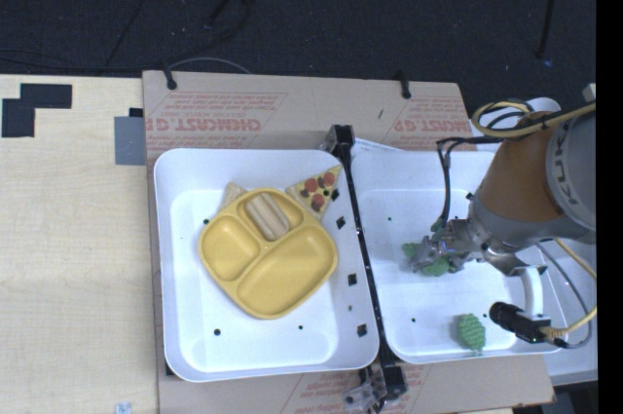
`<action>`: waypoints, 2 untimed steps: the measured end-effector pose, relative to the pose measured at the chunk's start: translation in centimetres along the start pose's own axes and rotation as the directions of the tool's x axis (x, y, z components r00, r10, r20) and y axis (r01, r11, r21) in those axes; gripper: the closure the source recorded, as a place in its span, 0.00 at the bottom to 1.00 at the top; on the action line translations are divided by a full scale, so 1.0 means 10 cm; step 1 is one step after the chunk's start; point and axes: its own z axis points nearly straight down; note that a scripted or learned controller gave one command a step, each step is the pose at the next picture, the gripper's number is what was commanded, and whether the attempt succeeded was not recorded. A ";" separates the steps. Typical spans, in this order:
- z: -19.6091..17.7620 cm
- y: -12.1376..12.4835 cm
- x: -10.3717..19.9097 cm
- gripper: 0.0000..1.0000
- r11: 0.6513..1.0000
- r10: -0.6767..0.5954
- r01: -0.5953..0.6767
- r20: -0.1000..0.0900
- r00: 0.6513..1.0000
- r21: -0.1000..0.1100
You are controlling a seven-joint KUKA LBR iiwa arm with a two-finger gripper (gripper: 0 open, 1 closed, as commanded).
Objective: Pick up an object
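Note:
My gripper (433, 256) is low in the right bin (409, 183), near its left-middle. It sits right on a small green object (417, 253), which pokes out on its left side and under it. A second green, bumpy object (471, 332) lies near the front of the same bin, apart from the gripper. The arm with its orange band (521, 183) reaches in from the right.
The left bin (185, 324) holds a yellow divided plate (277, 271) with a beige ridged piece (267, 213) in its back compartment. A toy pizza slice (319, 188) lies by the plate's back right. A black divider (355, 237) separates the bins.

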 end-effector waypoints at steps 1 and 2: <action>-0.62 0.04 -0.03 1.00 1.000 -0.006 0.006 0.002 1.000 -0.009; -1.18 -0.05 -0.02 1.00 1.000 -0.007 0.007 0.002 1.000 -0.008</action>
